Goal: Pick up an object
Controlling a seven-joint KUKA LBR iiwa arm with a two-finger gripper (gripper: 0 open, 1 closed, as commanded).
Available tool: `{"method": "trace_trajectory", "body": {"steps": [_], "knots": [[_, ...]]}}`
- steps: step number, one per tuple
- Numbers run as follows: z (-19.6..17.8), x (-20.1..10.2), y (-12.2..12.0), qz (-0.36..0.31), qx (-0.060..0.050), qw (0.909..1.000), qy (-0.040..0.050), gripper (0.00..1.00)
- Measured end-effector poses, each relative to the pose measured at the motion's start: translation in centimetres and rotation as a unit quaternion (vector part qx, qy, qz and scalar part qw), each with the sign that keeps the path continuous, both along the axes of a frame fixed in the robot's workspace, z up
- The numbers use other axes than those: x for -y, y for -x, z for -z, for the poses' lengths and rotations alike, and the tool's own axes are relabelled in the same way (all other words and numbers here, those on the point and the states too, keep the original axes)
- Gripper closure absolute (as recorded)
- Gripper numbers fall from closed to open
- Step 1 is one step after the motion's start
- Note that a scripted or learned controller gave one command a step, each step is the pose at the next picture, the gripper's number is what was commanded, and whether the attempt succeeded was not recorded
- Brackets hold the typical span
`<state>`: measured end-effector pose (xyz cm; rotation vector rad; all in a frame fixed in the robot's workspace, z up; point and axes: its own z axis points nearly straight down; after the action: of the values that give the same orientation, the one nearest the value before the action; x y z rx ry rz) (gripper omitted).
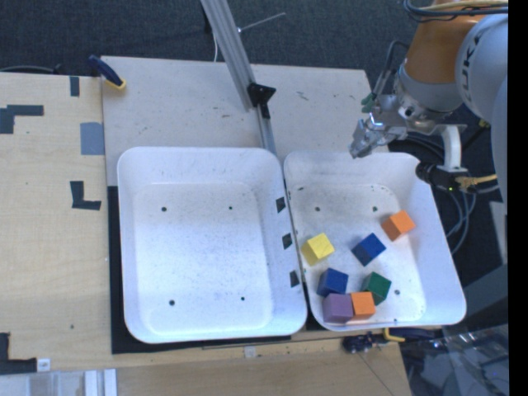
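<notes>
Bench [190,110]: pale beige top, scuffed, carrying two shallow white bins side by side on a black mat [115,304]; left bin [132,180] and right bin [429,304] touch along their inner rims. A blue-and-yellow clamp [107,71] sits at the bench's far left corner, and a slanted grey metal rail [235,52] with a black bracket [261,95] comes down to the bench just behind the bins. A wooden board [41,221] with grey tape marks adjoins on the left.
</notes>
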<state>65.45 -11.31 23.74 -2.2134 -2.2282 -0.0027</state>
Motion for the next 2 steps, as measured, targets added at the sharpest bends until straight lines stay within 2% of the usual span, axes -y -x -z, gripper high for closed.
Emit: {"method": "trace_trajectory", "body": {"steps": [1,2], "knots": [[0.8,-5.8,1.5,0.000,-0.002,1.0000,-0.0001,1.00],[1.5,-12.0,1.9,0.000,-0.002,1.0000,0.0000,1.00]]}}
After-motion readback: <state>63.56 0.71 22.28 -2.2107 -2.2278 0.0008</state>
